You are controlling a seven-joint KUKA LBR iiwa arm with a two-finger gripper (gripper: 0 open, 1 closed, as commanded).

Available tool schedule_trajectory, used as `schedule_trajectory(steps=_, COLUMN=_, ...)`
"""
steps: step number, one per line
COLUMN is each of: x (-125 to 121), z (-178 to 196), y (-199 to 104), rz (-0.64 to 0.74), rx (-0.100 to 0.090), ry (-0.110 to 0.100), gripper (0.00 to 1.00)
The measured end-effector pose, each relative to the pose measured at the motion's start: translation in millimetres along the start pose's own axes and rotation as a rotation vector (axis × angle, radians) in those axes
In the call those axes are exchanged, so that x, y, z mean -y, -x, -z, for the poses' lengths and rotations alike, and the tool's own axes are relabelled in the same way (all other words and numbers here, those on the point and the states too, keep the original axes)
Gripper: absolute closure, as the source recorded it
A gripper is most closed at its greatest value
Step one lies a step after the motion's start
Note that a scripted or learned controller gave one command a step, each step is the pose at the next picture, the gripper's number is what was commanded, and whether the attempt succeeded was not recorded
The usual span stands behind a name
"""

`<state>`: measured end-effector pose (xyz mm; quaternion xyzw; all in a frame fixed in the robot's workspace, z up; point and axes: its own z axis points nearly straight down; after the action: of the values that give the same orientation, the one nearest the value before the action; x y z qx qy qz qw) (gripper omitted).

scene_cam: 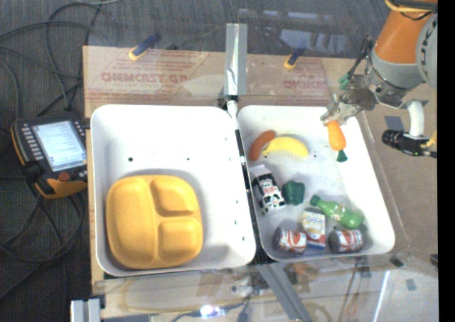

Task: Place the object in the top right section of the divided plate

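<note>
A yellow divided plate lies in the left white bin, toward its front left, with its top right section bare. My gripper hangs over the far right part of the right bin. Its fingers are shut on the top end of an orange toy carrot, which dangles below them with its green tip pointing down toward the bin floor.
The right bin also holds a banana, a red sausage, a cow-print carton, a green pepper, a green bottle and two cans. A raised divider separates the bins. A teach pendant lies to the left.
</note>
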<state>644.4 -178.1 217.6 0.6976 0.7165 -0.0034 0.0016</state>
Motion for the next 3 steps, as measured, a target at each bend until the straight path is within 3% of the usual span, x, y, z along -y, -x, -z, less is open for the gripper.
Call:
schedule_trajectory(steps=1, x=40.1, z=-17.5, y=-76.0, rz=0.039, rx=-0.007, ry=0.001, gripper=1.0)
schedule_trajectory(steps=2, x=53.5, z=10.6, y=-152.9, rz=0.184, rx=-0.007, ry=0.002, gripper=1.0)
schedule_trajectory(steps=3, x=71.8, z=0.4, y=-225.9, rz=0.284, rx=-0.008, ry=0.001, gripper=1.0)
